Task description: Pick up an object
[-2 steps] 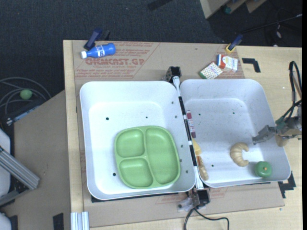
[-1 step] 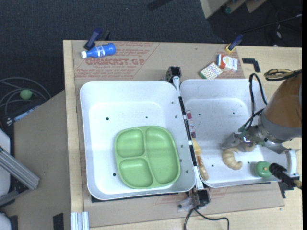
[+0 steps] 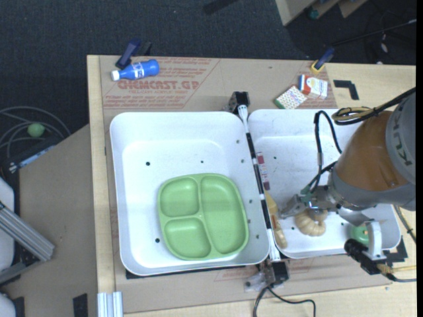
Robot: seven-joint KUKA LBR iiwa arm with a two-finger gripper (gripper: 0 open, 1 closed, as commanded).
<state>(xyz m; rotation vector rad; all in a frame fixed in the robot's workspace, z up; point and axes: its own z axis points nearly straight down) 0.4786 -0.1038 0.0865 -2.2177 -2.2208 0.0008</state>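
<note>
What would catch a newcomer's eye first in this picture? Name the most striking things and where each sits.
A green three-compartment plate lies in the left bin, toward its near edge. The grey-and-orange arm reaches into the right bin, its gripper beside a tan pastry-like object. A blue bottle lies on the bench beyond the left bin.

The arm (image 3: 373, 157) is cut off by the picture's right edge and hides the right side of the right bin (image 3: 291, 134). What lies under it cannot be told. The gripper (image 3: 307, 207) covers the upper part of a tan lumpy object (image 3: 313, 227), too blurred to name. A second tan piece (image 3: 279, 234) by the bin's left wall is equally unclear. On the worktop (image 3: 386, 78), the print on a patterned packet (image 3: 291, 98) and a small box (image 3: 317, 86) is too small to read.
</note>
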